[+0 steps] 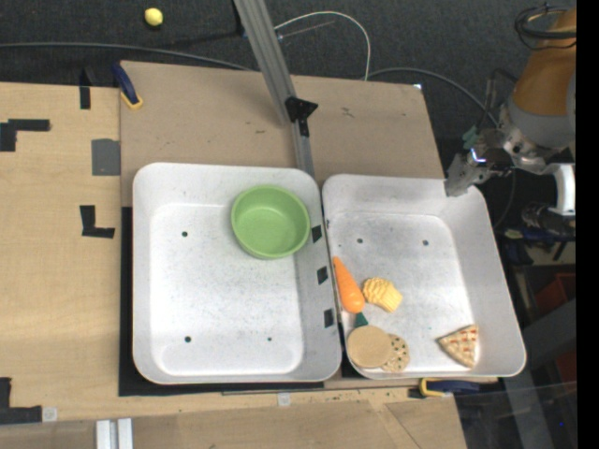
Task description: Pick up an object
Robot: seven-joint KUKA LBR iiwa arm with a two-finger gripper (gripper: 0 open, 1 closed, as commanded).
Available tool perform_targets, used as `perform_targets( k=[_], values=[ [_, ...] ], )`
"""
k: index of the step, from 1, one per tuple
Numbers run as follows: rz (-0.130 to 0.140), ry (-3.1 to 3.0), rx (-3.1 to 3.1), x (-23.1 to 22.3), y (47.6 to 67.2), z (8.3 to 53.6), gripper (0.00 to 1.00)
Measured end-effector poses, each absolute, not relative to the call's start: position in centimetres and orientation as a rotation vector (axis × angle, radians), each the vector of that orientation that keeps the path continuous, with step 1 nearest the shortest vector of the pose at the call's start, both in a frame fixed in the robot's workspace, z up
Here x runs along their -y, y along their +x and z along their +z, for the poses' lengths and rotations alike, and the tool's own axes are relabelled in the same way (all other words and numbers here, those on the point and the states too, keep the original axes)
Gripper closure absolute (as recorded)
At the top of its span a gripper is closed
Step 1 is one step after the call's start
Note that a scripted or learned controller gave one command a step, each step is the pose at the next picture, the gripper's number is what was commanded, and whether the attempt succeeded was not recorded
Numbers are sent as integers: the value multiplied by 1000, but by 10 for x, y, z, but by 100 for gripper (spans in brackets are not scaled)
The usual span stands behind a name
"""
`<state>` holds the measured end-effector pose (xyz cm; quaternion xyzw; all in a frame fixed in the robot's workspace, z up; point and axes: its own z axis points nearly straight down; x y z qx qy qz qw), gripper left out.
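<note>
The right bin [468, 251] holds an orange carrot [349, 287] by its left wall, a yellow ridged piece [382, 294] beside it, a round tan cookie [370, 347] overlapping a chocolate-chip cookie [397, 353] at the front, and a pizza slice [460, 344] in the front right corner. A green bowl [270, 221] sits at the back of the left bin [187, 288]. My gripper [458, 178] hangs at the right bin's back right corner, over its rim, far from all the objects. Nothing shows between its fingers.
A grey metal pole [271, 54] slants from the top down to the gap between the bins. Cables [374, 59] lie on the brown board behind the bins. A small yellow ball [153, 16] lies on the dark floor at top left.
</note>
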<state>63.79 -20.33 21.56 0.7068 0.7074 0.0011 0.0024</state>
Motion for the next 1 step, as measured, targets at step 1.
perform_targets(
  k=[1],
  values=[
    [3,2216,-2220,209,632,266,100]
  ],
)
